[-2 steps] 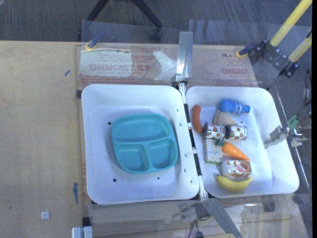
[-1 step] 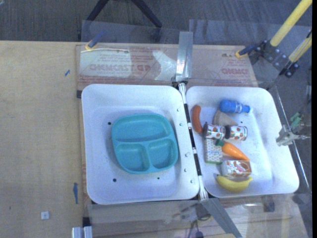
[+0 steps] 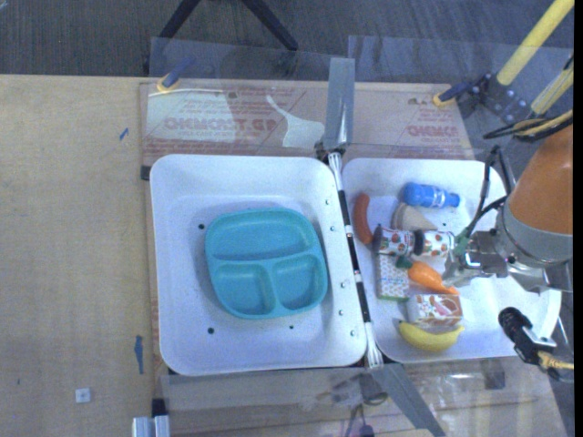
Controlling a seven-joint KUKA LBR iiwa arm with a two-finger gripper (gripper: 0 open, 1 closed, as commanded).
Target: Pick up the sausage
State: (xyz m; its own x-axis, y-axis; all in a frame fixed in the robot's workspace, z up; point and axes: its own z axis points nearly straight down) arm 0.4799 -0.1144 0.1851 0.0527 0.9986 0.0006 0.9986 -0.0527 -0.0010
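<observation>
Sausage (image 3: 363,218) was seen lying at right bin's (image 3: 483,342) left wall. Tool (image 3: 458,260) was positioned w/ carrot (image 3: 425,276) just beside; tool state couldn't be told.

A teal divided plate (image 3: 265,264) sits in the white left bin (image 3: 173,244). Right of that plate, the white right bin (image 3: 483,335) holds a red-brown sausage (image 3: 363,218), a blue bottle (image 3: 430,196), an orange carrot (image 3: 426,276), a yellow banana (image 3: 430,337) and a red-and-white printed carton (image 3: 434,307). The worktop (image 3: 68,244) is pale wood.
</observation>
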